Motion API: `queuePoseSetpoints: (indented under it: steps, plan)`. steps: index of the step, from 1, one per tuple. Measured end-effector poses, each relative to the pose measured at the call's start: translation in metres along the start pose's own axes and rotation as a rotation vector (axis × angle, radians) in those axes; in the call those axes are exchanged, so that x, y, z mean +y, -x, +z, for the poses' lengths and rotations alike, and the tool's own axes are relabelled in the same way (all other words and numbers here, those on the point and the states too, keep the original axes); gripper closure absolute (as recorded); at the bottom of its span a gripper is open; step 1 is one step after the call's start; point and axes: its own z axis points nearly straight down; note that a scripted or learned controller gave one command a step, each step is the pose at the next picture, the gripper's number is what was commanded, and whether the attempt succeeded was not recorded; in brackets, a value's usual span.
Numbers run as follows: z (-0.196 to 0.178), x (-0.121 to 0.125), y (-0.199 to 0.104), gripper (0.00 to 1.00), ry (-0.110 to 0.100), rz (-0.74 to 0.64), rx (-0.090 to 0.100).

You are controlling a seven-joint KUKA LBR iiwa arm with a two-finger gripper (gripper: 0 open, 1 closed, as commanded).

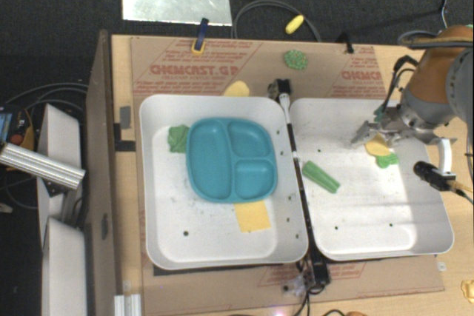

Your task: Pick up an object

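One yellow piece (378,148) under gripper (376,131)

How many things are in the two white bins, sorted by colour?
Blue: 1, the tray
Green: 3, the leaf, the stick, the bit
Yellow: 2, the square, the piece by the claw
Total: 6

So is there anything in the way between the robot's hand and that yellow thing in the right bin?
Nothing visible blocks it. The hand hangs right over the yellow piece in the right bin, with a small green piece touching its lower edge. The long green piece lies off to the left, apart.
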Motion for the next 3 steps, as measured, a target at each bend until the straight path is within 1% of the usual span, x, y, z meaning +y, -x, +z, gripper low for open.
queuePoseSetpoints:
  steps: [1,2,3]
  plan:
    - [-0.013,0.001,0.0,1.0,0.006,-0.001,-0.001]
    - [-0.013,0.001,0.0,0.0,0.005,-0.002,-0.001]
    - [-0.001,0.023,-0.022,0.0,0.003,-0.002,0.001]
